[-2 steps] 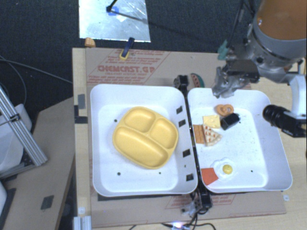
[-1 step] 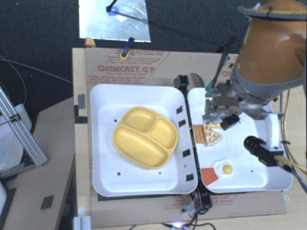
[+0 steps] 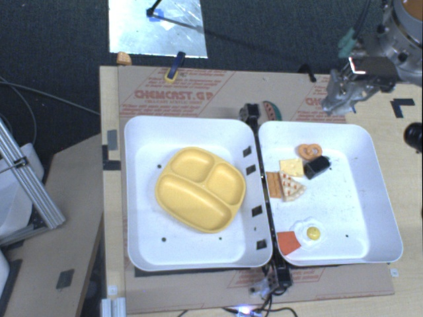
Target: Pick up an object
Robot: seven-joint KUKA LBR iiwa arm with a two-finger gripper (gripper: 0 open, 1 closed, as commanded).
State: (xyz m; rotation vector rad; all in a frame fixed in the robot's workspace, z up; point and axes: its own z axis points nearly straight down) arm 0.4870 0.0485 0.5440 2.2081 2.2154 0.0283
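Note:
The right bin [image 3: 370, 177] holds several toy foods. A brown pretzel [image 3: 308, 152] lies near the back, with a black block [image 3: 317, 166] just in front of it. Left of those are a yellow cheese square [image 3: 291, 168], a pizza slice [image 3: 292, 189] and a brown waffle strip [image 3: 274, 185]. Towards the front lie a fried egg [image 3: 309, 232] and a red-orange square [image 3: 288, 242]. My gripper [image 3: 338, 98] hangs past the bin's back rim at the upper right, apart from every object, with nothing seen in it.
A yellow divided plate [image 3: 200, 189] lies in the left bin [image 3: 142, 243]. Behind the bins are a silver sheet [image 3: 157, 17], a blue and yellow tool [image 3: 175, 66] and a small tan block [image 3: 123, 58]. An aluminium frame [image 3: 26, 177] stands at the left.

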